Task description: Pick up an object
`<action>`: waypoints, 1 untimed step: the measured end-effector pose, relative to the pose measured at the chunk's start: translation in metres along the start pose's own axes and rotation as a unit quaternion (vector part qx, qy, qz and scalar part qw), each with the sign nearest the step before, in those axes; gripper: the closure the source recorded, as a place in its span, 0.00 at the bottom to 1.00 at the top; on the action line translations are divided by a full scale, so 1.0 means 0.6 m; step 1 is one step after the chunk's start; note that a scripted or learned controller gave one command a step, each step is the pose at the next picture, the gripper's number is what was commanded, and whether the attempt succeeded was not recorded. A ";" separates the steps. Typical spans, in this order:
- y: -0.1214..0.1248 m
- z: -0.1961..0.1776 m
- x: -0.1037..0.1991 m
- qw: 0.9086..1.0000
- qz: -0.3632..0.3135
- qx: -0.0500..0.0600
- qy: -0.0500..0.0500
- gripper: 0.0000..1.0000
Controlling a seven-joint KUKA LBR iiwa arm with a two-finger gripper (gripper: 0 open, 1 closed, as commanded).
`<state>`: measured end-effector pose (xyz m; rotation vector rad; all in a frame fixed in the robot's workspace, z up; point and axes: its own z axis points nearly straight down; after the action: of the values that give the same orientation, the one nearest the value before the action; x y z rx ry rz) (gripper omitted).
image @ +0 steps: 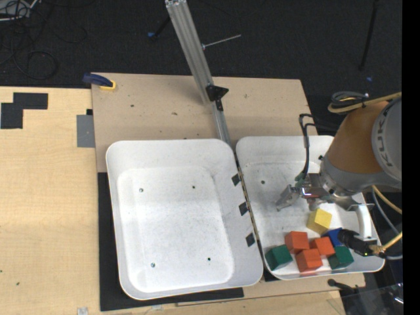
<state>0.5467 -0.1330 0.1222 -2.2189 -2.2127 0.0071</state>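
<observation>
The small blocks look hard and smooth with square corners: a yellow block (321,219), three orange blocks (308,259), two green blocks (278,256) and a blue block (335,235) sit bunched in the near corner of the right bin (275,151). The metal gripper (289,199) hangs over bare white floor just beside the yellow block, its jaws spread apart with nothing between them. The left bin (125,156) has lots of flat room on the wooden tabletop (164,107).

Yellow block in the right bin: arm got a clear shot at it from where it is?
Probably yes. The yellow block lies uncovered just below the end effector, at the top of the pile, apart from the orange blocks; nothing sits between them.
</observation>
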 end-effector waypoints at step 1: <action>0.002 0.051 0.001 1.000 0.001 -0.004 -0.001 0.00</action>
<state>0.5474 -0.1325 0.0916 -2.2247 -2.2153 0.0003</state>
